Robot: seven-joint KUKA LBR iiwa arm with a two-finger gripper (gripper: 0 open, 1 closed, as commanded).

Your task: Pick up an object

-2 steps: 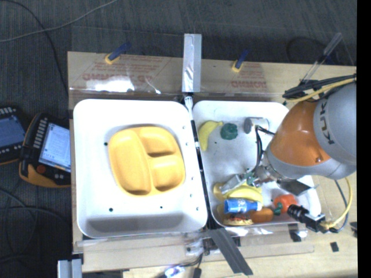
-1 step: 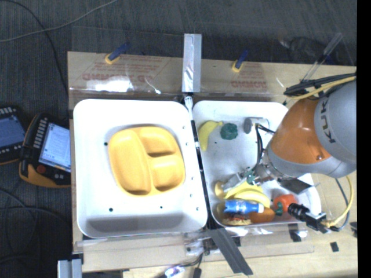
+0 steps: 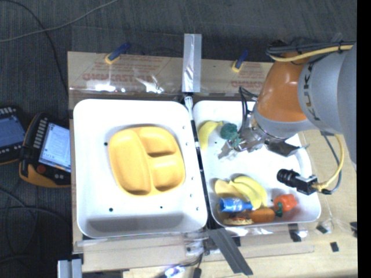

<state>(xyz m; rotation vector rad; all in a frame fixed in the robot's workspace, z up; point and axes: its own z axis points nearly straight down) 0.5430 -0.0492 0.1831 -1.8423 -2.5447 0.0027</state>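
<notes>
Gripper [image 3: 236, 143] hangs over right bin [image 3: 307, 155], upper middle. Fruit-shaped toy [image 3: 207, 131] and small knobbly toy [image 3: 229, 131] just left of claw, toward divider. Banana toys [image 3: 246, 189], can [image 3: 235, 204], carrot-like toy [image 3: 284, 202] clustered below claw, near front wall. Compartment tray [image 3: 145, 158] far left, in left bin [image 3: 87, 172].

1. The grey arm [image 3: 333, 91] reaches in from the right, bent downward at the wrist.
2. Its orange band [image 3: 281, 94] sits just above the wrist.
3. The gripper [image 3: 232, 146] points down and to the left, its metal fingers [image 3: 226, 150] slightly parted.
</notes>
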